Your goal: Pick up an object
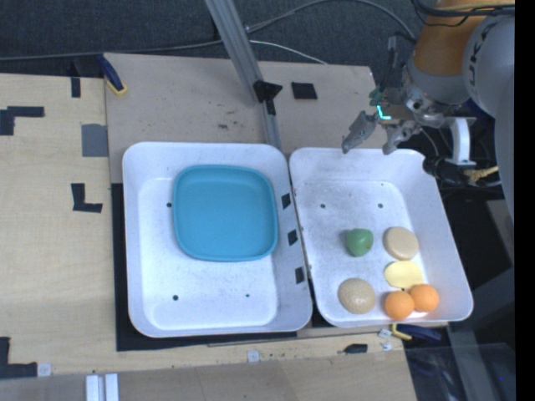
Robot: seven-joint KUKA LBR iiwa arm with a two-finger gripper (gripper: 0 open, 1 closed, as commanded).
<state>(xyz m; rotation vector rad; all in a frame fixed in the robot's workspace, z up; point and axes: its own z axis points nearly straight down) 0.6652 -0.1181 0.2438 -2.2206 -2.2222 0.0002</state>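
My gripper (369, 139) hangs above the far edge of the right bin (334, 190), its two fingers spread open with nothing between them. Well nearer the camera, in the front part of that bin, lie a green lump (359, 241), a beige round piece (401, 242), a pale yellow piece (404, 273), a speckled tan ball (357, 295) and two orange balls (399, 305) (425, 297). All of them rest on the bin floor, apart from the gripper.
The left bin (150, 249) holds a blue square plate (224, 211). A slanted metal post (242, 57) rises behind the bins. Cables run across the dark floor at the back, and the arm's body fills the top right.
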